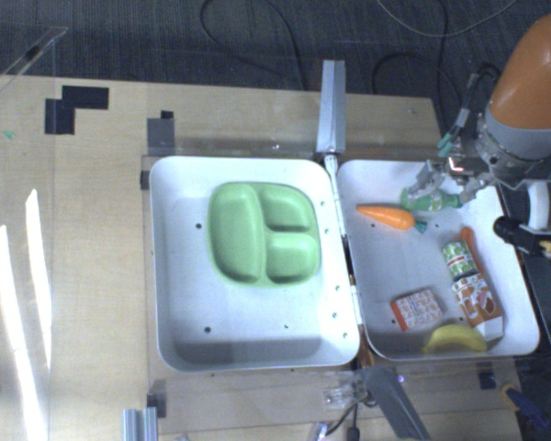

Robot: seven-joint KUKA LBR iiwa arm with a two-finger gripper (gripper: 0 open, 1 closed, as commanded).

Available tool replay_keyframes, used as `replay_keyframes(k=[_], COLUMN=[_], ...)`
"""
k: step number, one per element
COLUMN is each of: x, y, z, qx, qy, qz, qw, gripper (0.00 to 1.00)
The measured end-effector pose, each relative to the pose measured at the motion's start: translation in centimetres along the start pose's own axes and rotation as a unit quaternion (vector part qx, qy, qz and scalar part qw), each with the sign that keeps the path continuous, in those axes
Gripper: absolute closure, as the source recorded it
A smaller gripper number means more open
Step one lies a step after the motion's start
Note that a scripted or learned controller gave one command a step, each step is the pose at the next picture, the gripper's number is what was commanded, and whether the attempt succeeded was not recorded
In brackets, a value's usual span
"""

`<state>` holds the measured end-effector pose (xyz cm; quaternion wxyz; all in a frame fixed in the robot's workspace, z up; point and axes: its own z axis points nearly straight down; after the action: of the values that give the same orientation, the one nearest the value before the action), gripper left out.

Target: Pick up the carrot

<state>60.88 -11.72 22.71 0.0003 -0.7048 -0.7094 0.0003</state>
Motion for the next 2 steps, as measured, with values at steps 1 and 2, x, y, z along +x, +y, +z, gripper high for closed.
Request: replay_keyframes(k=[1, 2], x=[3.3, 1.0], y=[2.2, 3.7], z=[11.0, 14.0], qx=[-0.001, -0.006], qy=[0.0, -0.001], qz=[-0.181, -0.194], qw=[0.9835, 0.981], gripper=[0.0, 0.0])
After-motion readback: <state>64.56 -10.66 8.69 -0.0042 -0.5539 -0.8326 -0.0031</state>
